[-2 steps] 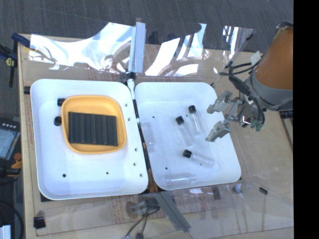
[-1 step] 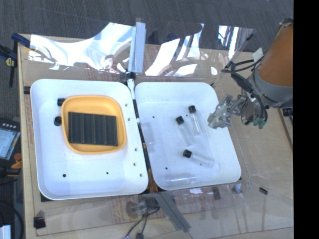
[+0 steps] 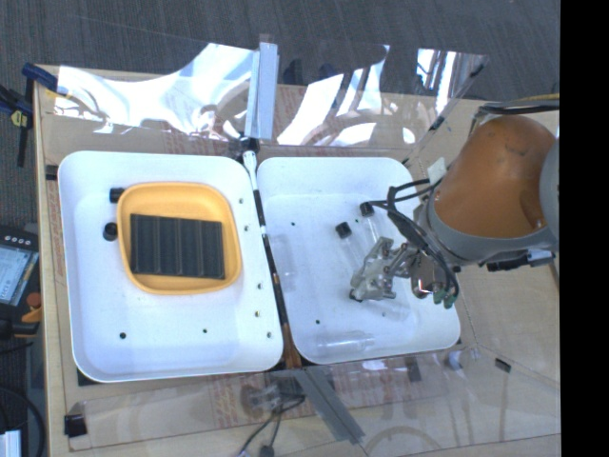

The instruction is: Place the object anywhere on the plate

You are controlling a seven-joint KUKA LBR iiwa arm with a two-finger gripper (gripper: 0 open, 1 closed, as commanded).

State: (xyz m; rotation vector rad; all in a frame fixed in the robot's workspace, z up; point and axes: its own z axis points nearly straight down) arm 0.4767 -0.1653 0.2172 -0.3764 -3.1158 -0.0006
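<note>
while reaching in from the right, low over the right bin (image 3: 314,184), hand (image 3: 366,288) near the bin floor; cannot tell from here whether clenched or released. small dark object (image 3: 343,228) lying on the right bin's floor, apart from the hand, up and to its left. yellow plate (image 3: 181,203) with a dark ribbed middle resting in the left bin (image 3: 86,255). both bins side by side on the table (image 3: 514,388).

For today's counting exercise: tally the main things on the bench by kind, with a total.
White bins: 2 (left, right)
Yellow plates: 1
Small black objects: 1
Robot hands: 1
Total: 5
</note>
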